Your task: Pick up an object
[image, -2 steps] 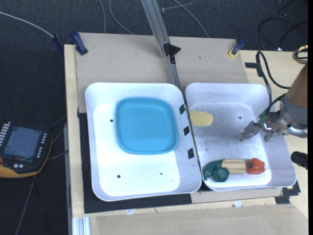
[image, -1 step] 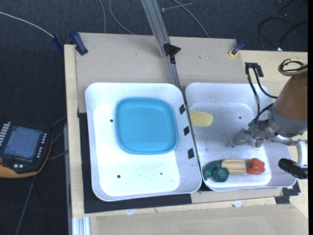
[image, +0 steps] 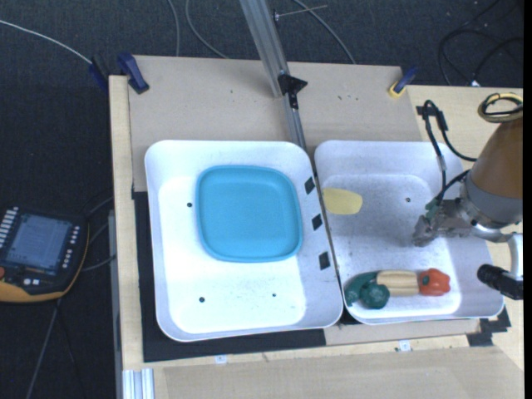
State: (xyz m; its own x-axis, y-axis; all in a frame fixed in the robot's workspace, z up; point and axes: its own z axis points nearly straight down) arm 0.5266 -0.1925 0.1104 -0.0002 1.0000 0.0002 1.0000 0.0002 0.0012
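The gripper sits low over the right bin, near its right wall; whether its claw is spread or clenched, I cannot tell, and nothing shows between the tips. Along the bin's front edge lie a green toy, a tan block and a red toy, touching in a row. The block looks stiff, light; grip across its narrow sides. A yellow piece lies by the left wall.

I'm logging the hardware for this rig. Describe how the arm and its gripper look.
The arm is a rounded segment with an orange-tan band over a grey ring below it. A black cable loops from above down to the wrist. The gripper is a small grey metal assembly, too blurred for finer detail.
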